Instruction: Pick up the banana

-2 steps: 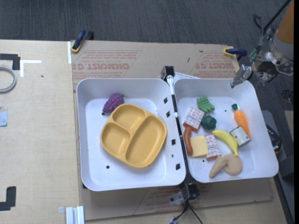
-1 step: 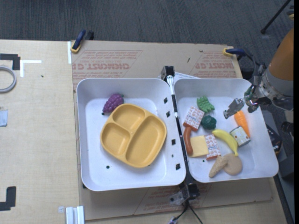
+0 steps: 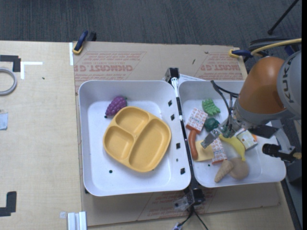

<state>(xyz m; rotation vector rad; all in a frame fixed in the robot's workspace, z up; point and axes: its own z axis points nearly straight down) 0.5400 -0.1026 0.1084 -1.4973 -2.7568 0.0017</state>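
Crowding the banana [image 3: 236,146] in the right bin [image 3: 268,174] are a hotdog [image 3: 193,144], packets [image 3: 196,119], green toys [image 3: 210,107] and a potato [image 3: 231,170]. Over its left end sits the gripper [image 3: 221,133]; jaw state unclear. A yellow plate [image 3: 137,138] and grapes [image 3: 116,105] occupy the left bin [image 3: 91,143].

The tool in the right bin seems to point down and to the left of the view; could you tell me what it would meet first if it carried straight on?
Probably the yellow cheese wedge, just beyond the tool, then the hot dog. Depth is unclear from above.
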